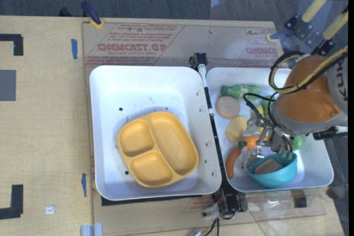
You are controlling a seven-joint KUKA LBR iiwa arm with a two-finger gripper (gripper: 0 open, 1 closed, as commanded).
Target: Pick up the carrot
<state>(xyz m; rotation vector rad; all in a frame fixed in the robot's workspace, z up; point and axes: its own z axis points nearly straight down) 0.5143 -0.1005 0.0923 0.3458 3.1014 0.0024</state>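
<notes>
- Bench [44,119] of pale wood-coloured board, flat and matte, with black angular marks and bits of blue tape along its left part.
- Left bin [110,91]: shallow white plastic, rounded corners, smooth walls, speckled faintly on the floor.
- Yellow tray [157,149] lies tilted on the left bin's floor; glossy plastic, rounded, split into three compartments, two small and one long.
- Right bin [323,171]: same white plastic shape, touching the left bin along a black seam strip.
- Carrot [231,162] lies in the right bin near its left wall, toward the front; slim, tapered, orange-red, smooth, set roughly lengthwise front to back.
- Blue bowl [276,175], round and shiny, sits at the front of the right bin just beside the carrot, with a brownish flat piece inside it.
- Pale yellow rounded piece [237,129] and a tan disc [227,106] lie behind the carrot; a green item [239,90] sits at the back of the bin.
- Gripper [264,143], metal with dark cables, hangs over the middle of the right bin, between the yellow piece and the bowl, to the right of the carrot and apart from it; whether its tips are spread or closed is hidden in the clutter, so I cannot tell.
- Arm [310,94] above it shows a broad glossy orange band.
</notes>
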